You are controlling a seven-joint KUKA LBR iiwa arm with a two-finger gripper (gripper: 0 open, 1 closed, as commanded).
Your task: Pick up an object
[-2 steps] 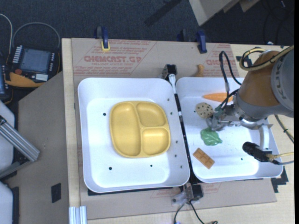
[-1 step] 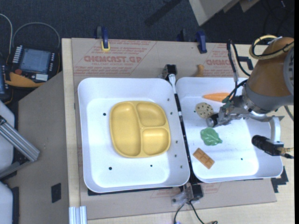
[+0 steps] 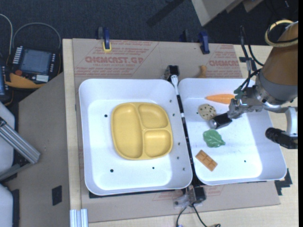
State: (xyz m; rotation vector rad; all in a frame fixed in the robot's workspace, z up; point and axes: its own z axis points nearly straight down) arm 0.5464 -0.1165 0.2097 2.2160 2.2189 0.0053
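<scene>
Camera view: two shallow white bins side by side on the bench. The left white bin carries a yellow plastic divided plate w/ three compartments, sat roughly mid-bin.

The right white bin has the pickable stuff: an orange plastic carrot near its far edge, a round speckled beige cookie just below that towards the inner wall, a green leafy lettuce-like toy about mid-bin, and a small brown rectangular cracker towards the near edge.

The grey arm w/ orange band reaches in from the right. The two-finger gripper hangs low over the right bin, its dark tip between cookie and green piece, just beside both. Can't tell from this angle whether the claw is spread or closed, and nothing visibly sits in it.

Step, as I read it: approach/descent, no grasp yet. Nearest candidates are cookie and lettuce toy. Next move prob. needs the tip centred over one item rather than the gap between, then down and a close. The flat cookie looks awkward to pinch; the green piece looks bulkier, so the better bet.
</scene>
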